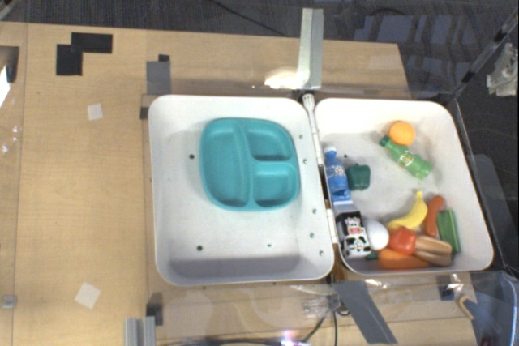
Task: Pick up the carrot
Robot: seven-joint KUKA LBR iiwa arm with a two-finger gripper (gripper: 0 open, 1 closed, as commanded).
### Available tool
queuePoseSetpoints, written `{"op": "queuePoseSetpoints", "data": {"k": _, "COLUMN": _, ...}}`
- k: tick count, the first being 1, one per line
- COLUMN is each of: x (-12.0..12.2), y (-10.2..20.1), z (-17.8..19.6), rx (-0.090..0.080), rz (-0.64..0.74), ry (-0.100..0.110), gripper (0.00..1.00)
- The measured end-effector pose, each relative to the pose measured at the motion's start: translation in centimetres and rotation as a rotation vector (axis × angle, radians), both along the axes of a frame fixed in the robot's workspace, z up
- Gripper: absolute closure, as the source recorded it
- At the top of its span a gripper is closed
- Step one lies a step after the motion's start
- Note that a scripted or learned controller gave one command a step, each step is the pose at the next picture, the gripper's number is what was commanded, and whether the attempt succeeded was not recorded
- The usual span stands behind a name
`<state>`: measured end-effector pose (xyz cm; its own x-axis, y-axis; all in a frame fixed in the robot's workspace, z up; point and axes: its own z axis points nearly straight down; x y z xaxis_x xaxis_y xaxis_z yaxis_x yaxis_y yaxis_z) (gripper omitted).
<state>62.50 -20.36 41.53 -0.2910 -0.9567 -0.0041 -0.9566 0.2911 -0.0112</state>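
Though half buried, carrot point(395, 260) at the right bin's point(459, 143) front edge, beside a red pepper point(401, 239)

Gripper point(505, 73) at upper right edge of view, pale, partly cut off; pose too blurred to tell.

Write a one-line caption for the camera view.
Teal divided plate in the left bin; carrot among toy foods at the right bin's near edge.
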Motion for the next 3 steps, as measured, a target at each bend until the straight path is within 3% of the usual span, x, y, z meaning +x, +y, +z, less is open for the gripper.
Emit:
{"op": "queuePoseSetpoints", "data": {"k": 1, "x": -3.0, "y": -0.1, "z": -3.8, "rx": -0.004, "rz": 0.508, "ry": 0.005, "gripper": 1.0}}
{"op": "queuePoseSetpoints", "data": {"k": 2, "x": -10.4, "y": 0.8, "z": -3.2, "rx": -0.008, "rz": 0.76, "ry": 0.004, "gripper": 1.0}}
{"op": "queuePoseSetpoints", "data": {"k": 3, "x": -8.3, "y": 0.7, "z": 6.8, "rx": -0.017, "rz": 1.094, "ry": -0.002, "gripper": 1.0}}
